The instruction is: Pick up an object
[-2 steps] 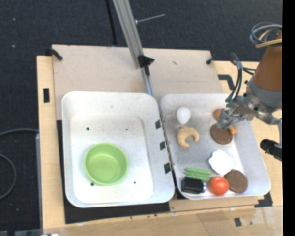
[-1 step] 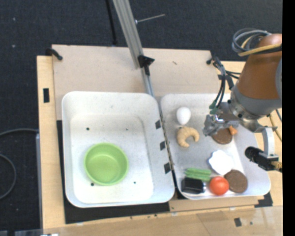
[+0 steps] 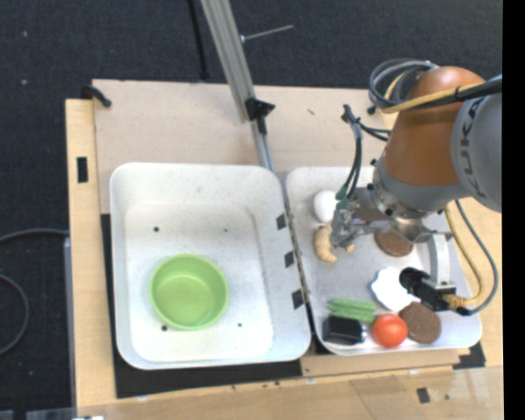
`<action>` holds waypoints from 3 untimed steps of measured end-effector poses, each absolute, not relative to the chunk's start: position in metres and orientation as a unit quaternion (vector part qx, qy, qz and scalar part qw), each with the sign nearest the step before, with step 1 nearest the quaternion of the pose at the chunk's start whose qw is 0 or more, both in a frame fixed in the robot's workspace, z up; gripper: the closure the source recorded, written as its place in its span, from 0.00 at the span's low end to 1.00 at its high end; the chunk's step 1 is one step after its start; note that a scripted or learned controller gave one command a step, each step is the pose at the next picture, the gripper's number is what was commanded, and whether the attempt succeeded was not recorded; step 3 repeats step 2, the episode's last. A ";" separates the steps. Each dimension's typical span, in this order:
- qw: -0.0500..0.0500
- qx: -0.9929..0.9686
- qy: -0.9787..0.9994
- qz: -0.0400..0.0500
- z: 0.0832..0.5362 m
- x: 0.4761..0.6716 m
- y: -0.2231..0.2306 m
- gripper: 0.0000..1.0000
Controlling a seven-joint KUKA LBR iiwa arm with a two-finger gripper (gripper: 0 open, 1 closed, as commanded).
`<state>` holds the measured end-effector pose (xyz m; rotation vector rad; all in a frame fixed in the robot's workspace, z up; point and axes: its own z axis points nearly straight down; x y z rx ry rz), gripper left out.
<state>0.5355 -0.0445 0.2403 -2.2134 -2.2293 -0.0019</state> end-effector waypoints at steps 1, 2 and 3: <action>0.001 -0.704 -0.710 -0.001 0.236 0.534 0.010 1.00; 0.001 -0.704 -0.710 0.000 0.230 0.521 0.067 1.00; 0.001 -0.704 -0.710 0.000 0.230 0.521 0.067 1.00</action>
